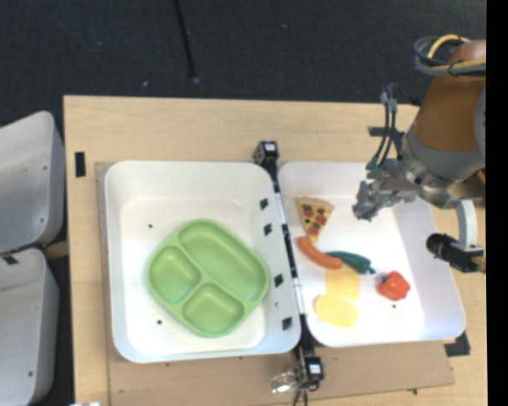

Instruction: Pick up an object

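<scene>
Approach looks like the step in hand: the tool (368, 205) hangs over the far part of the right bin (432, 315), nothing caught in it, and whether it stands apart or together I cannot tell from here, since it is small and dark against the white floor.

Candidates all lie in that same bin. Nearest is the pizza slice (314, 216), at about nine o'clock from the tool and near it. At about seven o'clock sits the orange sausage (320, 255), with the dark green piece (352, 262) touching its end, and the yellow pieces (339, 299) just beyond. The red piece (394, 286) lies apart at about five o'clock.

Next, I would guess, comes a sideways shift over one chosen piece and a straight drop onto it.

Across the divider, the left bin (127, 328) carries a green divided plate (207, 277) on the tabletop (195, 129).
</scene>
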Available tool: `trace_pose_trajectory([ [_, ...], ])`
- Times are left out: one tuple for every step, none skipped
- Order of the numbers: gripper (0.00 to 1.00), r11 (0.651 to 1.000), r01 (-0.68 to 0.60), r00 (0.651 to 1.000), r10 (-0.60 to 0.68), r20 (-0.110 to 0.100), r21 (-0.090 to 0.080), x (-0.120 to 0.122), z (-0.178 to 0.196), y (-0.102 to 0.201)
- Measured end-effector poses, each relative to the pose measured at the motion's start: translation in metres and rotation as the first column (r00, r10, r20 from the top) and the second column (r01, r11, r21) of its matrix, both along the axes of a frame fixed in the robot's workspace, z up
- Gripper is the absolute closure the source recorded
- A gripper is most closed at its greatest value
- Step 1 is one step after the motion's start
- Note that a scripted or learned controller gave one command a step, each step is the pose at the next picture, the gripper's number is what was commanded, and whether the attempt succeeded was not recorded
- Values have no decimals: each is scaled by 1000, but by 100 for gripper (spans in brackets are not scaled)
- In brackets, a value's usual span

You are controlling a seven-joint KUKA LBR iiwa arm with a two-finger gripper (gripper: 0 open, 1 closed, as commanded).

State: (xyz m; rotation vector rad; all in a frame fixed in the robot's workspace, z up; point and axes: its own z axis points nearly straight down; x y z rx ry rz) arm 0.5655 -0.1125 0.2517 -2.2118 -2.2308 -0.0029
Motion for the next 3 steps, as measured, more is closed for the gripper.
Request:
trace_pose_trajectory([
  [100,1000,1,1000,-1,-2,0,12,-6,57],
  [100,1000,1,1000,-1,0,0,41,-7,110],
  [100,1000,1,1000,-1,-1,-1,59,-17,166],
])
